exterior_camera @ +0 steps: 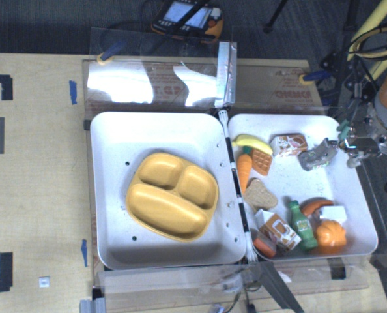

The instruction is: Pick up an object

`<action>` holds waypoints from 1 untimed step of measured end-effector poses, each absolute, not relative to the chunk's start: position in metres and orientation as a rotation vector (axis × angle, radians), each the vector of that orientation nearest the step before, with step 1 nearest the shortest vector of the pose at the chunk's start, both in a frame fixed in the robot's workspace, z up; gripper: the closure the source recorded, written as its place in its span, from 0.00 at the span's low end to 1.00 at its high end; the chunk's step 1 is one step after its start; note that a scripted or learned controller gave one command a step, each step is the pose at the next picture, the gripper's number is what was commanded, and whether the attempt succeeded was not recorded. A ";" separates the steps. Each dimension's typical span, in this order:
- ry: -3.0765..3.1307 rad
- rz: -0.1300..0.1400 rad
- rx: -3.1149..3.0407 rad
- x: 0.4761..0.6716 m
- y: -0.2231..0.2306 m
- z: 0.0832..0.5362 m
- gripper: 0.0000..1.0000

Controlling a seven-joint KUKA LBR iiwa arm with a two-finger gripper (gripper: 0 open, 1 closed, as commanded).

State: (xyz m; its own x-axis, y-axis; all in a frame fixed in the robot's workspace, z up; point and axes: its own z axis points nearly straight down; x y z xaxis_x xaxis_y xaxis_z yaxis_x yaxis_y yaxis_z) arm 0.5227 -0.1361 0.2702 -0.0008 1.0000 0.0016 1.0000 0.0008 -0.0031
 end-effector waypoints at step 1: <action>-2.209 0.001 -2.233 0.479 -0.132 0.212 0.00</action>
